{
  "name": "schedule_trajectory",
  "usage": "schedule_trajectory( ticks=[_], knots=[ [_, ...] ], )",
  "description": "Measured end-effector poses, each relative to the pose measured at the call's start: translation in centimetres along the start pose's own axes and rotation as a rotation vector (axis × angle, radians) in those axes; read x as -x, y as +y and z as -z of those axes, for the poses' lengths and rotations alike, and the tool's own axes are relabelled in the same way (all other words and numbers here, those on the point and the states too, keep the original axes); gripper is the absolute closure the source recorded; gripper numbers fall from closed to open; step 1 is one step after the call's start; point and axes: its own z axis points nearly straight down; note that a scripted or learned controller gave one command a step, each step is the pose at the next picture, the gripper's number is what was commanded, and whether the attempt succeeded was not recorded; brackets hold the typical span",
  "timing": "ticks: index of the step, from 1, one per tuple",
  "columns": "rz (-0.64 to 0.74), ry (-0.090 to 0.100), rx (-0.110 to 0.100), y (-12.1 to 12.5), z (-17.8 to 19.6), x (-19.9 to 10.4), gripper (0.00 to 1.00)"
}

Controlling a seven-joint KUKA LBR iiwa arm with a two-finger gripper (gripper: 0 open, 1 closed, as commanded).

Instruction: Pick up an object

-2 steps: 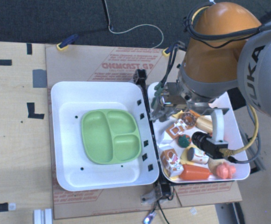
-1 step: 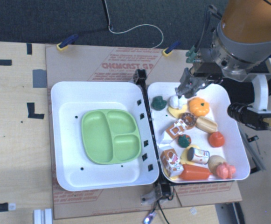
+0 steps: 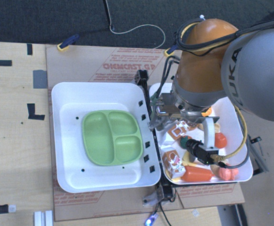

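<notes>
Gripper (image 3: 174,121) is down among the toys in the right-hand white plastic bin (image 3: 236,108); can't tell its state. I'd centre on one toy before lifting.

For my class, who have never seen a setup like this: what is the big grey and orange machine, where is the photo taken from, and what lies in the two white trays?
The camera looks down at a slant on a bench. The grey and orange machine is a robot arm reaching in from the right, meant to pick something up. Its claw hangs low over the right bin, which holds small toy-like items, including an orange carrot-shaped piece and a pink one. The left bin holds a green divided plate. Whether the claw grips anything cannot be seen.
</notes>
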Motion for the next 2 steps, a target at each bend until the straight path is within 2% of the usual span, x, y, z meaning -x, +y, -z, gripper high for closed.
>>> schedule_trajectory(
  ticks=[1,2],
  knots=[
    [0.001,0.000,0.007,0.14,1.55,0.07,1.00],
    [0.002,-0.002,-0.001,0.15,2.21,0.08,1.00]
  ],
)
